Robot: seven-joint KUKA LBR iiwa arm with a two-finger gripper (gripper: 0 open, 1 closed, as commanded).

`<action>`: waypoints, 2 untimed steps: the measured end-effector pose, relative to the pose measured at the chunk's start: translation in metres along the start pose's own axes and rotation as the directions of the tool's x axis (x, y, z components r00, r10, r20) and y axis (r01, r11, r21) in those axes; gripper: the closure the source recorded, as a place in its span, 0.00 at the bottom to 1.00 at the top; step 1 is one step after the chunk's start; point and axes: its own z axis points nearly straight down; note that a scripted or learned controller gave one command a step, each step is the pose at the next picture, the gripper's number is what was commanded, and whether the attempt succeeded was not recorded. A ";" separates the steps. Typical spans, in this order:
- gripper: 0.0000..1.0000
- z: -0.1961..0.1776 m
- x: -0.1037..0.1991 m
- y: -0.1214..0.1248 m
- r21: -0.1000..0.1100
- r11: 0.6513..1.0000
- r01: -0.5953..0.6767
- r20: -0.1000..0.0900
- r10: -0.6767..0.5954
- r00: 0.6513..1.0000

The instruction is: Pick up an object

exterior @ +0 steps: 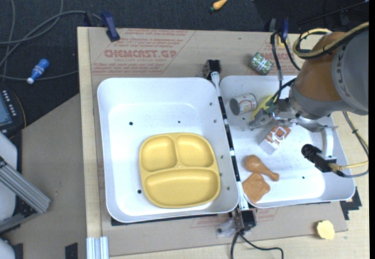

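Tool (270,118) low in right bin (300,186), right at small white-orange box (275,136). Can't tell if tool wide or narrow, wrist blocks view. Risk: box looks tilted, probably skids toward drumstick toy (261,166) on off-centre close.

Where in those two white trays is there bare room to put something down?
Left bin: the strip between the yellow plate and the far wall is bare. Right bin: crowded, with a clear cup, a small carton, brown toy food and the pincer; only its near outer corner is bare.
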 end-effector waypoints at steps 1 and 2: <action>0.00 -0.001 -0.008 -0.010 0.000 1.000 0.002 -0.002 -0.002 1.000; 0.00 0.014 0.020 0.057 0.035 0.999 0.004 -0.008 -0.003 1.000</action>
